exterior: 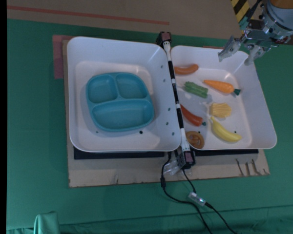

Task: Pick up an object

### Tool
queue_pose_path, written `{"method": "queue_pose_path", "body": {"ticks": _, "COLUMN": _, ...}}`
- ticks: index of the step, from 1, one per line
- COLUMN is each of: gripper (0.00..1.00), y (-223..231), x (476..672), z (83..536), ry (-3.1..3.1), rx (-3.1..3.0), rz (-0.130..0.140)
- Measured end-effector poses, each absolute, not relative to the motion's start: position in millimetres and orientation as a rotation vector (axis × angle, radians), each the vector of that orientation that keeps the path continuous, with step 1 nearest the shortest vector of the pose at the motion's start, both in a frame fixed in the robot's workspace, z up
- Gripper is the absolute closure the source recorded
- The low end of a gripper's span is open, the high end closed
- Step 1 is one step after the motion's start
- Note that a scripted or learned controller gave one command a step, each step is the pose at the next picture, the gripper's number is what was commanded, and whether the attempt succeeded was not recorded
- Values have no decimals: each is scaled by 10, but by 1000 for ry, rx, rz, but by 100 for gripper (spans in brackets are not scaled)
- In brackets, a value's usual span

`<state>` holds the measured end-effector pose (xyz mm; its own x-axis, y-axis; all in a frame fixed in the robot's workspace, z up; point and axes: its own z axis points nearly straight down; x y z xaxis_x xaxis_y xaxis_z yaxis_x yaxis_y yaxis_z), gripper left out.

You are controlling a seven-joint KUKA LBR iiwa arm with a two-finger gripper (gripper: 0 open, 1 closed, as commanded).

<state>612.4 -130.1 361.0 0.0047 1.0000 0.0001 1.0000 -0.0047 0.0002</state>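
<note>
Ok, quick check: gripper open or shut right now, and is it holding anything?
Gripper: open, fingers spread, nothing between them, above the far edge of the right bin.

bench: covered in green cloth
cardboard sheet: flat on the bench, under both bins
left bin: on the cardboard
right bin: touching the left bin's right side
black cable: trails across the bench just below the cardboard

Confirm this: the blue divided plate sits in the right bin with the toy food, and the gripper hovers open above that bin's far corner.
Wrong on the plate. The camera view shows the blue divided plate alone in the left bin; the toy food lies in the right bin. The gripper does hover open above the right bin's far corner.
</note>
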Motion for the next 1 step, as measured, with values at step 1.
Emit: {"method": "queue_pose_path", "body": {"ticks": 1, "gripper": 0, "y": -874, "x": 5982, "z": 2802, "ry": 2216, "rx": 2222, "rz": 2}}
